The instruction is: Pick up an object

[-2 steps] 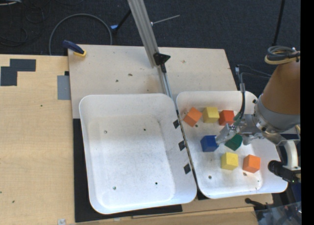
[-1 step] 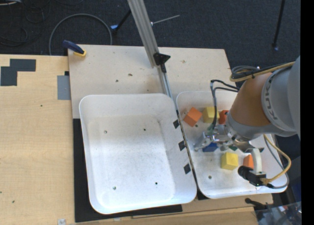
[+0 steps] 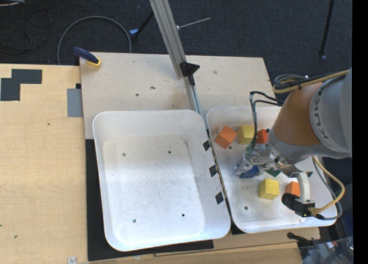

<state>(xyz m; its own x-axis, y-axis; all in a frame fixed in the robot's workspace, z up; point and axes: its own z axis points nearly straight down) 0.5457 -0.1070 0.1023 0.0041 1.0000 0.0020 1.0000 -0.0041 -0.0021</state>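
Note:
The right bin (image 3: pixel 253 218) holds several small objects. An orange block (image 3: pixel 226 136) and a yellow block (image 3: pixel 247 133) lie near its far left, with a red-orange piece (image 3: pixel 262 136) beside them. A yellow cube (image 3: pixel 268 188) and a small orange piece (image 3: pixel 293 188) lie nearer the front. My gripper (image 3: pixel 253 158) is low in this bin, directly over a blue object (image 3: pixel 246 171) that lies against its tip. A dark green piece (image 3: pixel 275 172) peeks out just right of the gripper. The arm's wrist hides part of the bin's right side.
The left bin (image 3: pixel 115 142) stands beside the right one, split from it by a wall with black clips (image 3: pixel 212 170). A slanted aluminium rail (image 3: pixel 169 33) rises behind the bins. A black-and-white fitting (image 3: pixel 302 202) and cables hang off the arm at the right bin's front right.

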